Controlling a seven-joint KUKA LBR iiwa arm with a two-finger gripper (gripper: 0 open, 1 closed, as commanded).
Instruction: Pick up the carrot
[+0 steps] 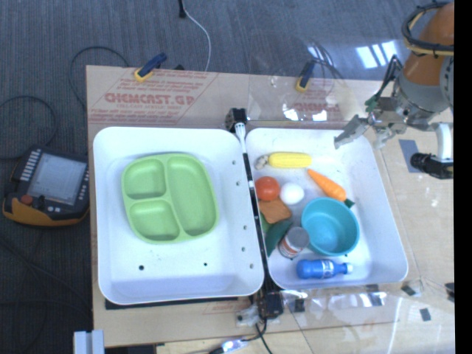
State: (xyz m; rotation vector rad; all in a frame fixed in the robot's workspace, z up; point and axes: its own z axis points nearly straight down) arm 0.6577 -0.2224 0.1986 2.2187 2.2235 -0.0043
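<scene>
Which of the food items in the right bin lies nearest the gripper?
The carrot. It lies toward the bin's right side, closest to the gripper; the corn is a little farther left, and the tomato and egg farther still.

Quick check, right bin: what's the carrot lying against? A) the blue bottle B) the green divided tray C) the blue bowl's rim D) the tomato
C: the carrot lies at a slant with its lower end at the rim of the blue bowl, below the corn; the pincer is up at the bin's far right corner, apart from it.
</scene>
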